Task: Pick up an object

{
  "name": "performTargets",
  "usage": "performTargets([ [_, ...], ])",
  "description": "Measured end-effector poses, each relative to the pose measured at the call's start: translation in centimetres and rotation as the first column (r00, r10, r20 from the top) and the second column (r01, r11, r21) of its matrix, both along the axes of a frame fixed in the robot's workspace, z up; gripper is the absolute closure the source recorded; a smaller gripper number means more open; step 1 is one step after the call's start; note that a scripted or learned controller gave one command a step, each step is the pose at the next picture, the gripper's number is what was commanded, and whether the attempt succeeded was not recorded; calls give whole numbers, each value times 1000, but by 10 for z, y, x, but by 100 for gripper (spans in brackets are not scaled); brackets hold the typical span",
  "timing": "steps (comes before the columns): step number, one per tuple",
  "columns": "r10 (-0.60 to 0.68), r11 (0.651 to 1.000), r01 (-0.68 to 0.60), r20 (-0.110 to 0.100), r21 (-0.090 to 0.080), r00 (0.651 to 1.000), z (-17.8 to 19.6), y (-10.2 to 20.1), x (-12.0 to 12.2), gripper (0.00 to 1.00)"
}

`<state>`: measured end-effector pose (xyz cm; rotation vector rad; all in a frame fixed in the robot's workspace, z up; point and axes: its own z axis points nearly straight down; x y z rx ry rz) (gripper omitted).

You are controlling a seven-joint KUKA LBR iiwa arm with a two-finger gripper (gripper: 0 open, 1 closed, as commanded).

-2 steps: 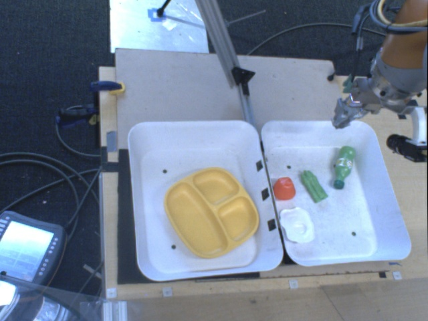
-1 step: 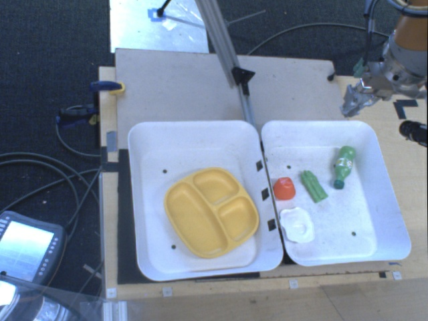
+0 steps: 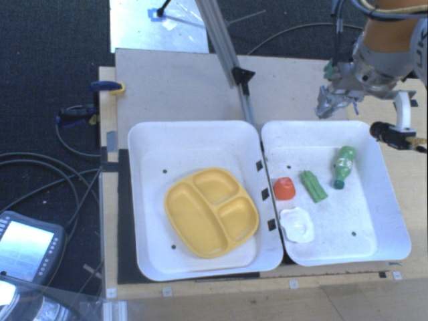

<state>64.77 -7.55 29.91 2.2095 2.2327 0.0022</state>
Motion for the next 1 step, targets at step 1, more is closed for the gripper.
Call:
performTargets([
  [1,0,1000,0,-2,1,1000,-19,47,-12,100],
])
